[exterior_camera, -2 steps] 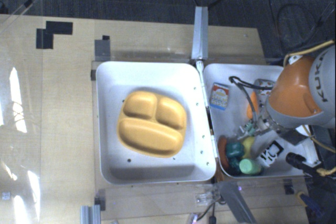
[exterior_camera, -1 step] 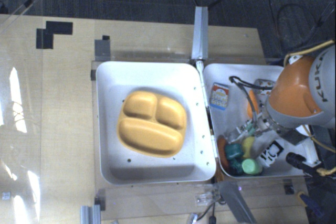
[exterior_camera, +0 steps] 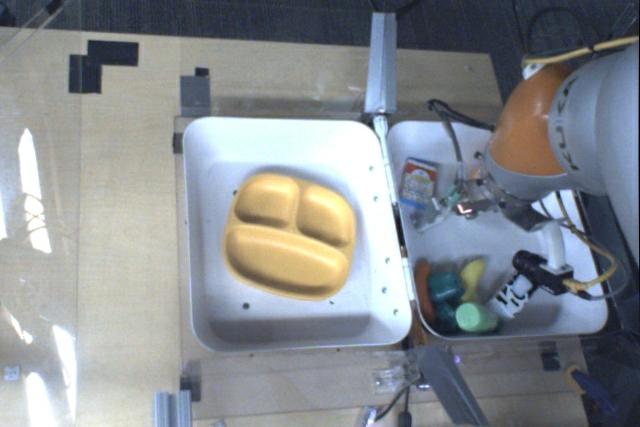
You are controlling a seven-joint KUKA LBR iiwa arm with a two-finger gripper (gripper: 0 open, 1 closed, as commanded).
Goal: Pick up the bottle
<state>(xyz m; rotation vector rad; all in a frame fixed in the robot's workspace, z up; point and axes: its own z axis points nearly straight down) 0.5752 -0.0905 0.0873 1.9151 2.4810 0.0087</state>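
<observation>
A green bottle (exterior_camera: 476,317) lies at the front of the right bin (exterior_camera: 580,320), beside a teal block (exterior_camera: 445,286) and a yellow piece (exterior_camera: 472,272). A small white and black bottle-like item (exterior_camera: 517,291) lies just to its right. My gripper (exterior_camera: 457,201) is low in the back half of the right bin, well behind the green bottle, next to a clear crinkled wrapper (exterior_camera: 421,212) and a printed packet (exterior_camera: 418,181). The grey wrist with its orange band (exterior_camera: 525,130) hides the bin's back right part.
The left bin (exterior_camera: 205,245) holds a large yellow three-part tray (exterior_camera: 290,235). A red-orange item (exterior_camera: 423,279) lies against the right bin's left wall. A metal post (exterior_camera: 381,65) stands behind the divider between the bins. Cables trail over the right bin's right side.
</observation>
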